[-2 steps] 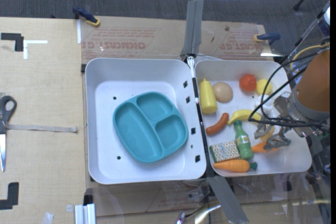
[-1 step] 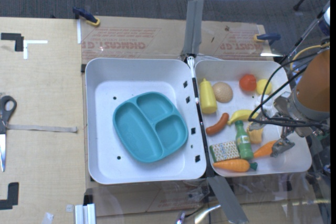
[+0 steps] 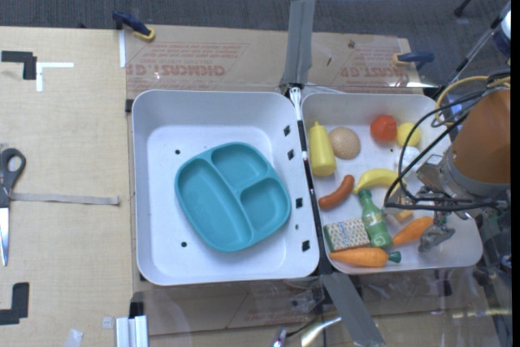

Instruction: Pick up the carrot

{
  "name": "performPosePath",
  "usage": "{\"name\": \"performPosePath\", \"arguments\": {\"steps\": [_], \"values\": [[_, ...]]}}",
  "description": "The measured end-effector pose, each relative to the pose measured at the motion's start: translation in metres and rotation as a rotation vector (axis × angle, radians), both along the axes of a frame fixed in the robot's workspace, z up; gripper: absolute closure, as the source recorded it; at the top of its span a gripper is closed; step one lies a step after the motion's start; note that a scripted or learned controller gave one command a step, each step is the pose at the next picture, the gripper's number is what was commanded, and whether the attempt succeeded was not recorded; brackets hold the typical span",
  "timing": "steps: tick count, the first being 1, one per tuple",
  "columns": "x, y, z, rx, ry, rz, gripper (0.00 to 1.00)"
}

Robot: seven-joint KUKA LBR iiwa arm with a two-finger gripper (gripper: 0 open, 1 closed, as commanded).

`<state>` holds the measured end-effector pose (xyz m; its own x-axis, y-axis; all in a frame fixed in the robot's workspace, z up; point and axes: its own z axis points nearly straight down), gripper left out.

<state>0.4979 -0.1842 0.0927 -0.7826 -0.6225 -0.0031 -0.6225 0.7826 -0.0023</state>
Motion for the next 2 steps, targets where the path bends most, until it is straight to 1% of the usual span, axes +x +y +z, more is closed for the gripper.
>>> {"name": "performPosePath", "arguments": {"steps": [1,2], "values": [[0.0026,0.0013,0.0097,0.0,-0.005,0.001,1.0],[0.0052,0.0026,0.0194,0.001,-0.01,0.0,1.0]]}}
